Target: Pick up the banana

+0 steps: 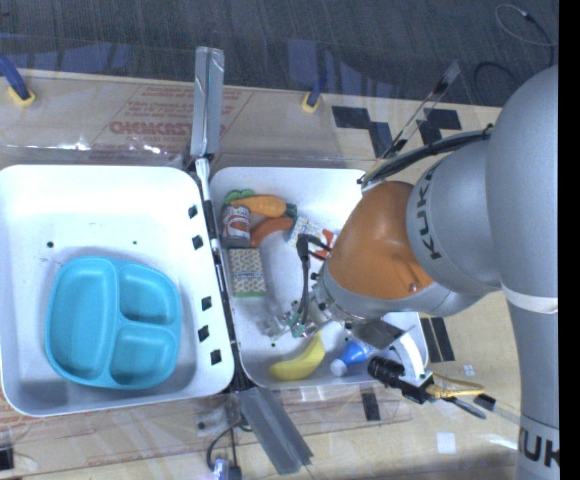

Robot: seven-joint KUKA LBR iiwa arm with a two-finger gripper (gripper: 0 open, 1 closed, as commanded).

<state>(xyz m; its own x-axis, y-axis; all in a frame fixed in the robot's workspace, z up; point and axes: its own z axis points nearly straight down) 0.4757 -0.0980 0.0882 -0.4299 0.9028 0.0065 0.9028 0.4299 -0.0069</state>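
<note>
The yellow banana (298,361) lies in the right bin (270,180), close to its front wall. My gripper (293,325) hangs under the arm's orange band, just above and behind the banana. From this view I cannot make out any contact between the gripper and the banana. The arm's wrist hides the right half of that bin.
An orange carrot (261,206), a small can (236,225) and a flat patterned packet (247,271) lie along the right bin's left side. A blue-and-white bottle (349,358) sits right of the banana. The left bin (20,198) holds a blue divided plate (115,320).
</note>
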